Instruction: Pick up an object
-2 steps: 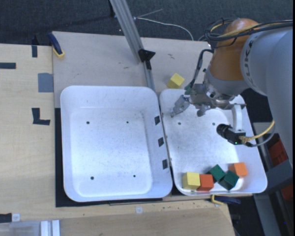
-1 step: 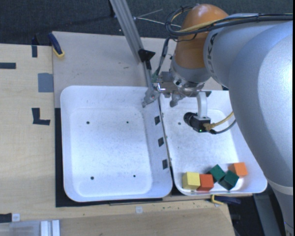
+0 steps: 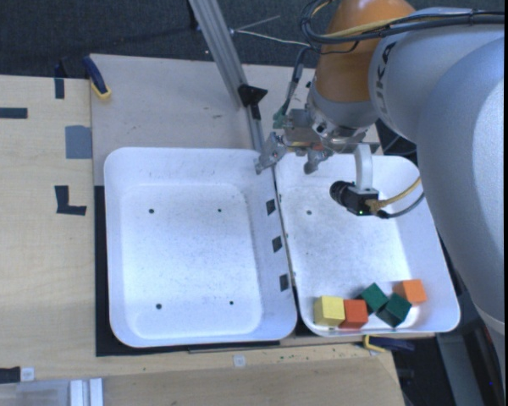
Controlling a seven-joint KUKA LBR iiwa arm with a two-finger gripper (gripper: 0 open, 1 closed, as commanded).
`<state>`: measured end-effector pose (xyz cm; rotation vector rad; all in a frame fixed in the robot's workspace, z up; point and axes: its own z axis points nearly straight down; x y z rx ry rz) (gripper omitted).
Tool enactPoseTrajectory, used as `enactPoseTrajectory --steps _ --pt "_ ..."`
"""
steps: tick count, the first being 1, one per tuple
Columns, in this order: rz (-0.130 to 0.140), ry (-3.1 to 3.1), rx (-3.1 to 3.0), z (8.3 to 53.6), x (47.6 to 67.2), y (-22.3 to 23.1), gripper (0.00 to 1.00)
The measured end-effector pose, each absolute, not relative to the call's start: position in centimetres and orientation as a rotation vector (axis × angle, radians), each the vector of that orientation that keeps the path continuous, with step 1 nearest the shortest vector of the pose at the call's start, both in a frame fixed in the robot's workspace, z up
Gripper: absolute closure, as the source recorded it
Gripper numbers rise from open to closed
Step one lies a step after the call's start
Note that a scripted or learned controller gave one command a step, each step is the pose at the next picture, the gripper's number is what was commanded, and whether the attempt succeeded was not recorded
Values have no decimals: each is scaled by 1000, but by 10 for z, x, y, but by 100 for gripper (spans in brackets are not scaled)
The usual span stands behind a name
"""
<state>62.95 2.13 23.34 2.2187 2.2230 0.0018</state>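
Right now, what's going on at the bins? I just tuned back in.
The arm reaches in from the right, and its gripper hangs over the far end of the right bin, near the divide between the two bins. The blocks sit bunched at that bin's near edge: yellow block, two orange blocks, two green blocks. None has been picked up yet.
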Motion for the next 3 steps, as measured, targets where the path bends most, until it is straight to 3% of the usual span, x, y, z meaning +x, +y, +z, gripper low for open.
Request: enactPoseTrajectory --steps 1,2,3 --pt "-11 2221 2229 215 535 -12 0" --pt "-7 2212 2228 209 540 -99 0" --pt "3 2235 2211 191 597 -12 0"
